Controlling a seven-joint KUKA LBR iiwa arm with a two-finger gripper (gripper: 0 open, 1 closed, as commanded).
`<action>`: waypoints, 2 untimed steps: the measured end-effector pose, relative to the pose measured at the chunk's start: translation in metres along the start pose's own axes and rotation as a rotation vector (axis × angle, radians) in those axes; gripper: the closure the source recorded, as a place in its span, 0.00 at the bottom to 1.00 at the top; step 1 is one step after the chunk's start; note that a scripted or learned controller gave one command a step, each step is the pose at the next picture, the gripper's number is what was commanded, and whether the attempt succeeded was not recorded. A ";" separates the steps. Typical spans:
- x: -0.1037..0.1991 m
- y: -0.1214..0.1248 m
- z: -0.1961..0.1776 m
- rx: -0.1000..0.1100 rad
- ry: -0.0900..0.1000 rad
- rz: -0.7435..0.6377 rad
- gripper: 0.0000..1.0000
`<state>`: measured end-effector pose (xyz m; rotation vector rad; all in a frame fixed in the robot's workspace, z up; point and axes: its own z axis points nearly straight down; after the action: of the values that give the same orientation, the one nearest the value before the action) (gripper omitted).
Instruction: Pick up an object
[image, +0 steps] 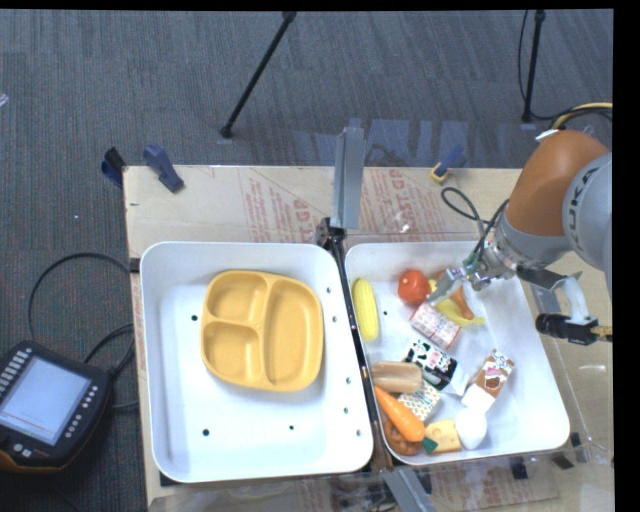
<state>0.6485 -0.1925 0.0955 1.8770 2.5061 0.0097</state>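
Note:
The right bin (528, 345) holds several toy foods. Among them are a red tomato (412, 286), a yellow corn cob (366, 308), a pink box (436, 325), a black-and-white carton (430, 363), a bread roll (397, 376), a carrot (401, 414) and a white egg (470, 429). My gripper (462, 283) hangs low over the bin's back part, just right of the tomato. It is directly above a small yellow and orange piece (459, 308). I see nothing lifted off the bin floor.
The left bin (170, 420) carries a yellow divided plate (263, 329). A grey post (348, 180) stands behind the seam between the bins. A small brown-and-white carton (493, 373) and a cheese wedge (443, 436) lie at the right bin's front.

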 end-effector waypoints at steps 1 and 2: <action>0.000 0.001 -0.012 0.001 0.002 0.002 1.00; 0.055 0.017 -0.109 -0.001 0.001 0.075 1.00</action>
<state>0.6482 -0.1348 0.2047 1.9693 2.4343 0.0126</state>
